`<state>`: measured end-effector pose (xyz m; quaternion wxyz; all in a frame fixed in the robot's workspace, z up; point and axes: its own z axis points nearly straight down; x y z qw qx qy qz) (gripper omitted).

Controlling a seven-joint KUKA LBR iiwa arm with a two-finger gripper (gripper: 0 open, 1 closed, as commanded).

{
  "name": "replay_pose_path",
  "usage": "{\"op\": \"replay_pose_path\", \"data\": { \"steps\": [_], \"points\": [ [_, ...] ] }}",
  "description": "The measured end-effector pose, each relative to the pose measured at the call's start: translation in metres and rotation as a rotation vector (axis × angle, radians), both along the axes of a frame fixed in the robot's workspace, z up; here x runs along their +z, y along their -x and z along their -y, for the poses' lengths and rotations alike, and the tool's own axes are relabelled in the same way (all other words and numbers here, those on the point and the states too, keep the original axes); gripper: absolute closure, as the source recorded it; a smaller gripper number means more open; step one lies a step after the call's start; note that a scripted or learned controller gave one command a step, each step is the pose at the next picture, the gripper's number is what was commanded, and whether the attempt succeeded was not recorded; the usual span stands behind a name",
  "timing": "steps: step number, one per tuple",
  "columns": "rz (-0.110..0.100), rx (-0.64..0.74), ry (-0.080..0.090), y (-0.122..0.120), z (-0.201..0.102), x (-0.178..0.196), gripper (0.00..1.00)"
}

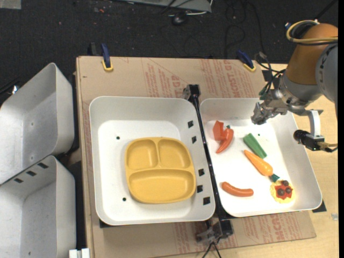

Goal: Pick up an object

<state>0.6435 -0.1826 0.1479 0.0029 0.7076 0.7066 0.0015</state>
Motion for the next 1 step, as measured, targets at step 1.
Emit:
{"op": "replay_pose_path", "data": {
  "steps": [1],
  "points": [
    [0.001,0.003,0.0,0.0062,-0.0045,0.0491,1.0]
  ]
}}
